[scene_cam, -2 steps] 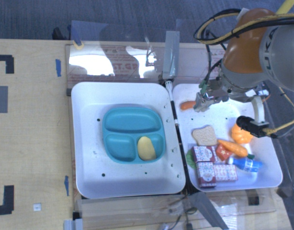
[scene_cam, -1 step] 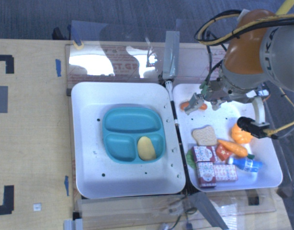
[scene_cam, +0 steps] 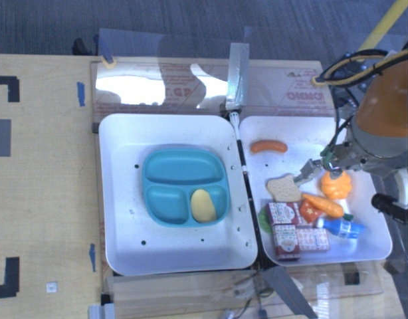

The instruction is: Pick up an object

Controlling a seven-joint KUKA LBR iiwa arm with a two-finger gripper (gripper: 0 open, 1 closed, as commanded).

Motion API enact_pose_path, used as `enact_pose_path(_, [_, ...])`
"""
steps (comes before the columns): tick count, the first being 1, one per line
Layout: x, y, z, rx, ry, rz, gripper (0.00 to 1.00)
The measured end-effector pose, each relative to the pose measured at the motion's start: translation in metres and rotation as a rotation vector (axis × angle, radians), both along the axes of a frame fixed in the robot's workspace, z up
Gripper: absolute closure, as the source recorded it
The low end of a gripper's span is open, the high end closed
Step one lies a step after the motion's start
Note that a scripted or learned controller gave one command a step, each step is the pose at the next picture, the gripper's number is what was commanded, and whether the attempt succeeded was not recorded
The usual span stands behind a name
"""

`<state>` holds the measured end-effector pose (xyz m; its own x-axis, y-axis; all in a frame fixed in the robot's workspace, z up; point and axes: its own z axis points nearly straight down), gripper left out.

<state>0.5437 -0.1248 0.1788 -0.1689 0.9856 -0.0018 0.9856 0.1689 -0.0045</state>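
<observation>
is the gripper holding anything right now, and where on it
Nothing is seen held. The gripper hangs over the right bin, just above the bread slice and left of the orange fruit, with nothing between its fingers.

A blue tray (scene_cam: pixel 184 168) with 3 compartments sits in the left bin (scene_cam: pixel 117 198), holding a yellow piece (scene_cam: pixel 203 205)

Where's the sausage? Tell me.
The sausage lies in the right bin, near its far left corner, apart from the bread slice below it.
</observation>
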Motion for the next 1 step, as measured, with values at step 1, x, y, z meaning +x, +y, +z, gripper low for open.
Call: enact_pose_path(1, [-0.0484,-0.0608,-0.0855,0.001,-0.008,0.101,0.00])
